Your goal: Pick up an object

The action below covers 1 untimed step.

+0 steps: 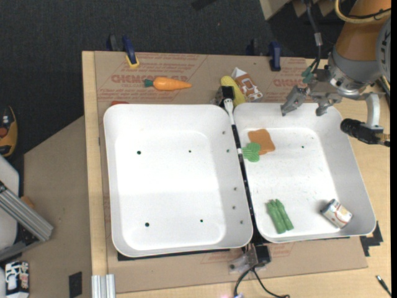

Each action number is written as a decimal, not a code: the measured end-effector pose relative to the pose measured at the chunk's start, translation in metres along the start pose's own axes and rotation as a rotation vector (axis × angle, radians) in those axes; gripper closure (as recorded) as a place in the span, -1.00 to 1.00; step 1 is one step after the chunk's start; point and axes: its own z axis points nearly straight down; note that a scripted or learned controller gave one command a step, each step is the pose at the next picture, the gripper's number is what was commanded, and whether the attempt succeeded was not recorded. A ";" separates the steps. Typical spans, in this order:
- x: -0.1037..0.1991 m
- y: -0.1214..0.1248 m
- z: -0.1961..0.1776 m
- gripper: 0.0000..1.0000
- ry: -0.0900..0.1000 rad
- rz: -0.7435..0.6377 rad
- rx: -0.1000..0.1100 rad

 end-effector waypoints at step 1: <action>0.042 0.011 0.128 -1.00 0.003 -0.004 0.007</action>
